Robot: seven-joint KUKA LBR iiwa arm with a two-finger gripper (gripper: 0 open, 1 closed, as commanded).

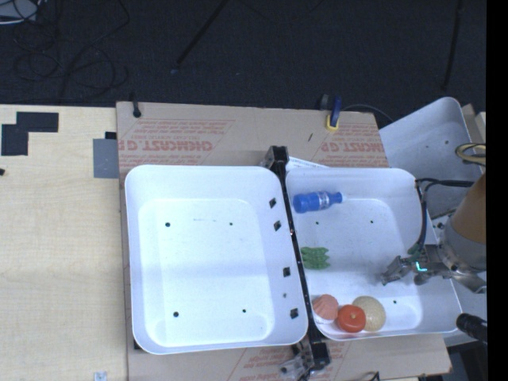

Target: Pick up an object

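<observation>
Hovering beside the right-hand white bin's (pixel 401 182) right wall, the grey two-finger gripper (pixel 399 273) looks spread and empty; descend squarely over the round red object (pixel 351 318) nearby.

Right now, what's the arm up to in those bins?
The grey KUKA arm's gripper is low inside the right-hand white bin, near its right wall, with nothing visibly between its fingers. A blue plastic bottle lies on its side toward the bin's far end, a small green object sits mid-bin, and a pink piece, a red round object and a beige round object cluster at the near edge. Nothing is picked yet.
</observation>
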